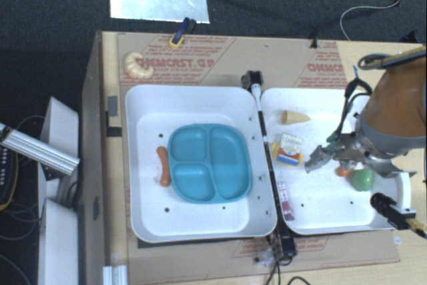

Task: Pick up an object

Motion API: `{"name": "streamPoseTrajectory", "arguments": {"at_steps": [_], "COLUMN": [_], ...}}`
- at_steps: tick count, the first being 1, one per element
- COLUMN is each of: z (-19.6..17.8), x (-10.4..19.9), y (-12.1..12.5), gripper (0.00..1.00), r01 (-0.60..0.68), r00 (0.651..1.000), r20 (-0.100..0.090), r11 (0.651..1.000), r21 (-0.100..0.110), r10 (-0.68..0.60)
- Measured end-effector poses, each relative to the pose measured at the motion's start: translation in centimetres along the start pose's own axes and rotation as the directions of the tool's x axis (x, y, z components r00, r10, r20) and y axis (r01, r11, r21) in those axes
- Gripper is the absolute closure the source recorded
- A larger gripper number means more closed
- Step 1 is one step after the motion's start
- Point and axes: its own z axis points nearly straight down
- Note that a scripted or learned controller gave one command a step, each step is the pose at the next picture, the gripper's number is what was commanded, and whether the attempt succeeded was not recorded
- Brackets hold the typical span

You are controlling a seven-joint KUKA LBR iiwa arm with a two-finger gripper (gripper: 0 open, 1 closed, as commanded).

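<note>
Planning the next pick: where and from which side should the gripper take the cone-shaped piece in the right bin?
Grip the cone across its wide left end, coming straight down from above. It lies flat, pointing right, with bare floor of the right bin all around it.

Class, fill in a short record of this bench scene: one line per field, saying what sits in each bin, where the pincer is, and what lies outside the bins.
left bin: blue divided plate; orange sausage-shaped toy beside the plate's left edge
right bin: cone-shaped toy; small colourful box; green ball; orange item, partly hidden
pincer: over the right bin, just right of the colourful box, nothing seen between its fingers
bench above the bins: pale ridged toy; blue and yellow item
</note>
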Motion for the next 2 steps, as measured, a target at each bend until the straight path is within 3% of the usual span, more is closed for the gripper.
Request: {"name": "streamPoseTrajectory", "arguments": {"at_steps": [2], "z": [3.4], "x": [-11.1], "y": [5.8], "gripper": [0.0], "r01": [-0.002], "r00": [1.0], "r20": [0.001], "r11": [1.0], "r21": [0.0], "r10": [0.002]}}
